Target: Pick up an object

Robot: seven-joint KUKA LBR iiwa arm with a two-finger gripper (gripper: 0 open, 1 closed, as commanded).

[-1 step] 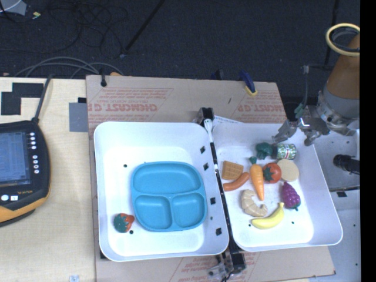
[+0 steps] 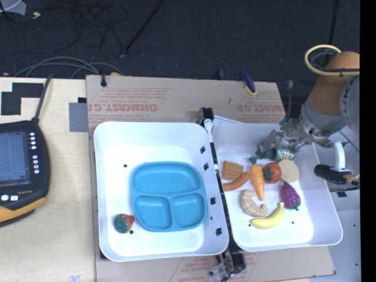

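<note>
My gripper [image 2: 275, 150] hangs low over the back of the right bin [image 2: 322, 228], just above the toy food. Right below it lie a red tomato [image 2: 271, 173], an orange carrot [image 2: 257, 181] and a pale round piece [image 2: 289, 171]. A waffle square [image 2: 232, 170] and a sausage [image 2: 236, 182] sit to their left. Nearer the front are a purple bunch of grapes [image 2: 290, 195], a beige pastry [image 2: 252, 203] and a yellow banana [image 2: 269, 218]. Nothing shows lifted off the bin floor.
The left bin [image 2: 111, 145] holds a blue divided plate [image 2: 169, 195] and a strawberry [image 2: 123, 222] at its front left corner. A black divider with clips [image 2: 212, 175] runs between the bins. A teach pendant [image 2: 20, 163] lies at the far left.
</note>
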